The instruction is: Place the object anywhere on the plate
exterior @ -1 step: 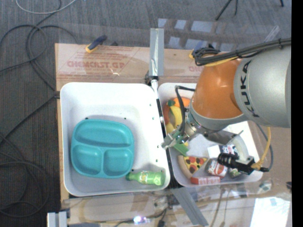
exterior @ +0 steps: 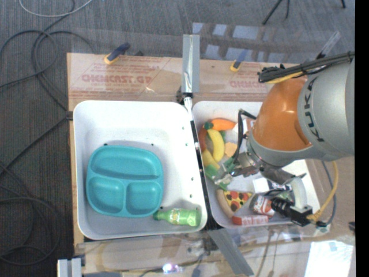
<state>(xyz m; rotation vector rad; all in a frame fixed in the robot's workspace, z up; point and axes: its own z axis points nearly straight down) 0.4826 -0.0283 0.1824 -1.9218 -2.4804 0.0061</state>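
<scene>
Two white bins sat side by side on the worktop (exterior: 115, 79). The left bin (exterior: 138, 111) held 1 teal plate (exterior: 124, 180) w/ 3 compartments, lying in the bin's lower left, and 1 green bottle (exterior: 179, 216) on its side just beside the plate's lower right corner, touching the bin's bottom wall; hard to say if it touched the plate.

The right bin (exterior: 222, 111), centre-right of frame, held the toy food: 1 carrot (exterior: 222, 123) near the top, 2 bananas (exterior: 214, 146) close together below it, 1 pizza slice (exterior: 235, 199) lower down, and 1 red-and-white packet (exterior: 253, 219) along the bottom wall. Other bits sat under the arm, too hidden to count.

The arm (exterior: 300, 114) came in from the right of frame, orange band over the right bin. The tool (exterior: 230, 171) was low in the right bin, just below the bananas and above the pizza slice. Couldn't tell if it was clenched or released, or grasping anything.

2 clamps (exterior: 117, 52) w/ yellow tips sat at the worktop's upper edge.
</scene>
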